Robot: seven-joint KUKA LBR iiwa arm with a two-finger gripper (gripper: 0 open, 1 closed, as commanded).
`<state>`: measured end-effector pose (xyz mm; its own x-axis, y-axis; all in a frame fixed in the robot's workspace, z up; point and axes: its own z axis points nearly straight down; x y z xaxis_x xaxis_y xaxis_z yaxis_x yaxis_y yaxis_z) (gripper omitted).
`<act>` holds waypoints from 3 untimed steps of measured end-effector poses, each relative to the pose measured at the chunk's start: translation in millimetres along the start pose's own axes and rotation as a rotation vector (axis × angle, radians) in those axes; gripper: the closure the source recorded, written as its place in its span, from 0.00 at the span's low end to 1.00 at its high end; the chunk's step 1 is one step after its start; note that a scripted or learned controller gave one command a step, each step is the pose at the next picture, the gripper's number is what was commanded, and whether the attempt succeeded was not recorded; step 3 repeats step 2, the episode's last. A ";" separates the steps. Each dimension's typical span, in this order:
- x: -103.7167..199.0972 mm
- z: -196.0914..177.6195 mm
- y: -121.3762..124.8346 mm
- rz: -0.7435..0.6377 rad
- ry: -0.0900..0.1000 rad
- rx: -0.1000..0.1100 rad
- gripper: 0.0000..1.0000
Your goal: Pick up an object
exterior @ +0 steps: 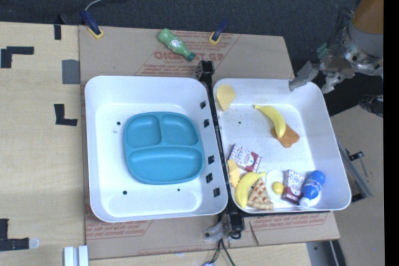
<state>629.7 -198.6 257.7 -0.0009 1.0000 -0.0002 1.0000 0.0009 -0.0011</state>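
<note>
The end effector (310, 76) sits just past the far right corner of the right bin (324, 110), above its rim. It is too small and blurry here to tell how wide it is open, and nothing can be seen in it. The grey arm (365, 28) with its orange band goes up and away to the right of that bin.

All the things to pick lie inside the right bin. A yellow banana (274, 118) lies near the far side, with a small orange-brown piece (289, 138) touching its near end. A pale yellow chip shape (225, 97) lies in the far left corner of the bin. A little red and white packet (245, 159) lies near the left wall. At the near end of the bin, a second banana (245, 185) touches a pizza slice (260, 197), and next to them are a white egg toy (275, 185), a small carton (292, 185) and a blue and white bottle (312, 188).

The left bin (103, 134) holds a blue tray (164, 147) with three parts. A green bottle (175, 44) lies on the bench (37, 134) behind the two bins.
</note>
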 end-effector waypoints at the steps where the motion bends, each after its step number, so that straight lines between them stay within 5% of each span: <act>1: 61.8 171.3 15.1 -0.002 0.000 -0.004 0.00; 2: 61.2 161.5 15.1 -0.003 -0.002 -0.004 1.00; 3: 61.2 161.5 15.1 -0.003 -0.002 -0.004 1.00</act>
